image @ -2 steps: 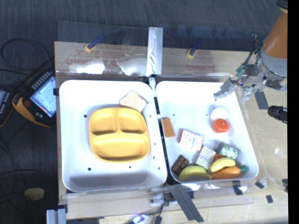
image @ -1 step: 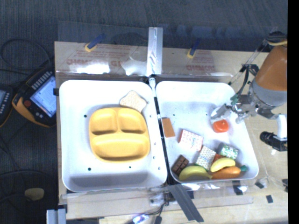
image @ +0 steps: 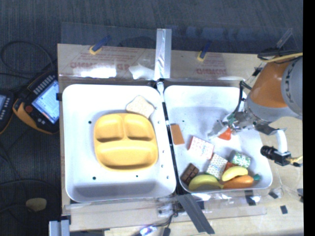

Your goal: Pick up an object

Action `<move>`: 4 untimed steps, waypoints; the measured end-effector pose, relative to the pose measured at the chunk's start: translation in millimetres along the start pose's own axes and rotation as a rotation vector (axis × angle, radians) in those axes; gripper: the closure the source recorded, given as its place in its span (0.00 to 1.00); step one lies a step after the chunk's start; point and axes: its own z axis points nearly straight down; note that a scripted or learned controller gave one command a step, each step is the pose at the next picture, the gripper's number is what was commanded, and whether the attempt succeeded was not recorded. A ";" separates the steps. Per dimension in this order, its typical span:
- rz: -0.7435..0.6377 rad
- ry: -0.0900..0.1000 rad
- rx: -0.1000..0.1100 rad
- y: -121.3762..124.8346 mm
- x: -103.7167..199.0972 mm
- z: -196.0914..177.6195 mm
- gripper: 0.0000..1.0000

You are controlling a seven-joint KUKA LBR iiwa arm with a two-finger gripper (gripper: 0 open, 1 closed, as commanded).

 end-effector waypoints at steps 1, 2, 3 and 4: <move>-0.046 0.005 -0.009 23.2 -24.1 14.7 0.00; -0.045 -0.006 -0.017 24.2 -27.5 4.3 1.00; 0.121 -0.002 0.000 11.8 17.2 -103.8 1.00; 0.121 -0.002 0.000 11.8 17.1 -103.7 0.00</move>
